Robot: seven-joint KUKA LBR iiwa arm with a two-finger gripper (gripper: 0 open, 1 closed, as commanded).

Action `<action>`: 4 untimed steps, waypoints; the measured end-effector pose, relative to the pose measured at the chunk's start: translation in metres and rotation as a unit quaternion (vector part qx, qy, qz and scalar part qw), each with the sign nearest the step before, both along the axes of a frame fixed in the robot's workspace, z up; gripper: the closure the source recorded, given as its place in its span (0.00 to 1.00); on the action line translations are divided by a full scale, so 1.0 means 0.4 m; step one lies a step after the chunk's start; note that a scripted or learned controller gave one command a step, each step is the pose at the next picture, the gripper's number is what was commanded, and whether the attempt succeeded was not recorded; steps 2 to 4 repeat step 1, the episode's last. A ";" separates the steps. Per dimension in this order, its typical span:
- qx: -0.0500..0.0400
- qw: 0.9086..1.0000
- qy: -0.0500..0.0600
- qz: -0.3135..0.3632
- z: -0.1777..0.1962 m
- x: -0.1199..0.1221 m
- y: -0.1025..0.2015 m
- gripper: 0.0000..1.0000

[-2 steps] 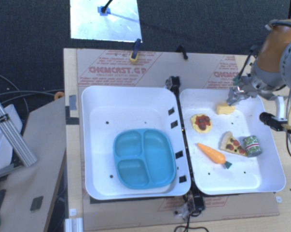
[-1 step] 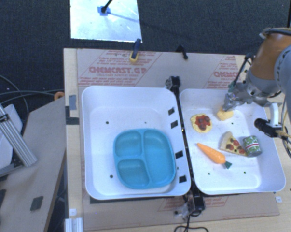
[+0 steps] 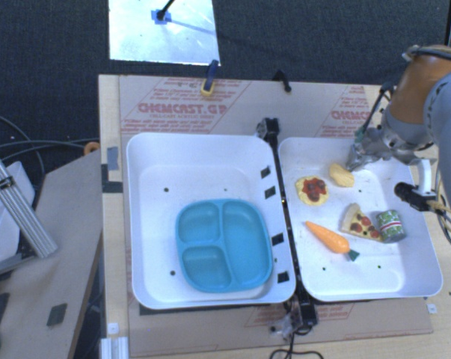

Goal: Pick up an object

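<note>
Camera view from my station looks down on two white bins side by side: the left bin [image 3: 158, 170] holds a blue divided tray [image 3: 224, 245] toward its near side, with bare white floor along its far and left walls, and the right bin [image 3: 405, 275] carries all the small items. Those sit in the far and middle part of that bin, so its near strip is open floor, as is the far-left corner by the black divider [image 3: 279, 200] between the bins. I see a yellow potato-like piece [image 3: 341, 176] nearest the far side, a small round pizza [image 3: 313, 190] just left and nearer than it, a carrot [image 3: 331, 238] lying aslant toward the near side, a pizza slice [image 3: 360, 223] to its right, and a green can [image 3: 390, 226] touching that slice's right end. The gripper [image 3: 357, 158] hangs just above and to the right of the yellow piece, close to it or touching; I can't judge which from this angle. Its fingertips are too dark and small for me to tell whether they are spread or closed. The arm [image 3: 427, 96] comes in from the right over the far right corner of the bin, its orange band uppermost, wrist angled down and leftward.
</note>
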State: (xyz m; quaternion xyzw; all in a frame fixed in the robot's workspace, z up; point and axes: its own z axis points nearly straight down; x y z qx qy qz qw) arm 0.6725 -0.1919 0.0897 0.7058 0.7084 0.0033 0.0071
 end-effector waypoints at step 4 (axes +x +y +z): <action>0.002 1.000 0.007 -0.002 -0.012 -0.062 -0.039 1.00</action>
